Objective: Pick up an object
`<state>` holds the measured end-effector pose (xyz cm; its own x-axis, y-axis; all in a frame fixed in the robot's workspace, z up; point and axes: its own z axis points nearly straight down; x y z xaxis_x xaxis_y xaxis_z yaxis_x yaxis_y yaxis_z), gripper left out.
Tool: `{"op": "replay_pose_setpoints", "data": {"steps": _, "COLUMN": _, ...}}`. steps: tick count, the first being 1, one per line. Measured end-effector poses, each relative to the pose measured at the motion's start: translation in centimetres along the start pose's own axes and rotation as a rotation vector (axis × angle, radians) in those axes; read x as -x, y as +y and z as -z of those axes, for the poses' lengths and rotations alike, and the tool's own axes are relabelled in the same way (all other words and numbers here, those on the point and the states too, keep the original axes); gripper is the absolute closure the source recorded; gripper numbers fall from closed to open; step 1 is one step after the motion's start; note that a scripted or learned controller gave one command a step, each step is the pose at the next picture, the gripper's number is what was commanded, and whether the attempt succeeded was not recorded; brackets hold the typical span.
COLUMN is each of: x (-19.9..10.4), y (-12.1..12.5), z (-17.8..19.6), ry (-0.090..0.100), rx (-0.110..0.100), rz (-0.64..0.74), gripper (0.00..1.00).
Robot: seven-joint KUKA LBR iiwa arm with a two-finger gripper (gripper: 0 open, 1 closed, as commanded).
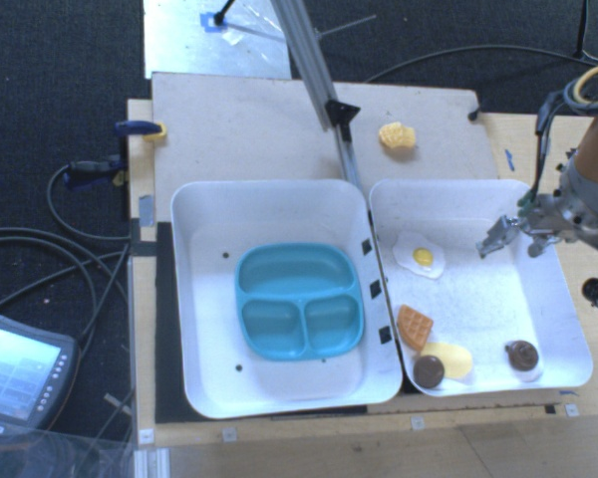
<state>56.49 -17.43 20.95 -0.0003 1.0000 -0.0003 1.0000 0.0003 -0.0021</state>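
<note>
Jaws (500, 235) hang over the right bin (553, 297), their state we can't tell, nothing visibly gripped; nearest fried egg (420, 258) lies flat, so we risk skidding off it.

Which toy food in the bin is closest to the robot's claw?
The fried egg, white with a yellow yolk. It lies left of the gripper; the waffle and the brown chocolates sit farther down by the bin's front edge.

Glossy blue plastic tray (300, 301) in smooth white plastic bin (204, 267).
</note>
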Motion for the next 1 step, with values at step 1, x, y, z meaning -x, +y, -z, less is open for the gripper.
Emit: {"op": "replay_pose_setpoints", "data": {"steps": 1, "x": 0.09, "y": -0.16, "z": -6.29, "ry": 0.001, "rx": -0.002, "rz": 0.001, "gripper": 0.0}}
